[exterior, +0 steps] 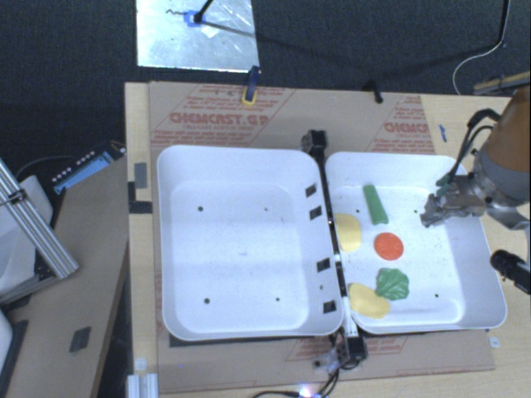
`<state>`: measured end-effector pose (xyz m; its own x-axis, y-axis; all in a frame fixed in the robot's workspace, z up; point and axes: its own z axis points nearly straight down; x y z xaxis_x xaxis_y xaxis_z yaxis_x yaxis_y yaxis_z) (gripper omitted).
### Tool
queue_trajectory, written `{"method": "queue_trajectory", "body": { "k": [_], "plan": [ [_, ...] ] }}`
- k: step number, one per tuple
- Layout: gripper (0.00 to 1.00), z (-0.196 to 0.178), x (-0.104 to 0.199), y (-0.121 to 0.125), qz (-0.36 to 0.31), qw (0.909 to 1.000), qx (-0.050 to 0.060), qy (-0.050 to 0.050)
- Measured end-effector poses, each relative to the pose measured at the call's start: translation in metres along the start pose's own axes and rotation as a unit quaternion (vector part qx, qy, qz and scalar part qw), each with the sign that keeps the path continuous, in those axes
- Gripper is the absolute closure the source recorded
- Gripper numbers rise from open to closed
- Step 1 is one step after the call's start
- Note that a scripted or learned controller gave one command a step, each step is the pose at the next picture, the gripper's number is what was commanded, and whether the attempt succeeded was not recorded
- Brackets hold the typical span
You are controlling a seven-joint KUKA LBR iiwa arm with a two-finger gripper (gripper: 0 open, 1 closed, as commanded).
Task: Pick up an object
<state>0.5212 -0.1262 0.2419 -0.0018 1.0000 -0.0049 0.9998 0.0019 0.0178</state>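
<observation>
Bins sit side by side on the bench (207, 110), which is covered by a brown printed board: the left bin (241, 239) has bare white floor, and the right bin (465, 305) holds five small things. A green stick (375, 204) lies near the middle of the right bin's far half, pointing roughly away from the camera. Just below and left of it, close against the divider between the bins, rests a pale yellow piece (348, 232). A round orange-red disc (388, 246) lies just right of that yellow piece and below the green stick, apart from both. Nearer the camera, a leafy green piece (392, 284) touches or nearly touches a second yellow piece (369, 302), which lies at the near left corner of the bin. The arm (506, 152) comes in from the right, grey with an orange band, and its gripper (433, 215) hangs over the right part of the right bin, to the right of the green stick and the orange disc and well apart from them. The claw is small and dark against the white floor; whether it is spread or closed cannot be told from here, and nothing can be seen caught in it. A shiny metal sheet (197, 23) lies on the dark floor beyond the bench.
</observation>
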Motion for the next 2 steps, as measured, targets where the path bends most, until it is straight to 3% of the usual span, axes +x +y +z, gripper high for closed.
{"method": "queue_trajectory", "body": {
  "k": [1, 2],
  "plan": [
    [1.0, 0.052, 0.038, -0.036, -0.002, 0.9999, 0.01, 0.004],
    [1.0, 0.099, 0.039, -0.037, 0.0, 0.9999, 0.011, 0.003]
  ]
}}
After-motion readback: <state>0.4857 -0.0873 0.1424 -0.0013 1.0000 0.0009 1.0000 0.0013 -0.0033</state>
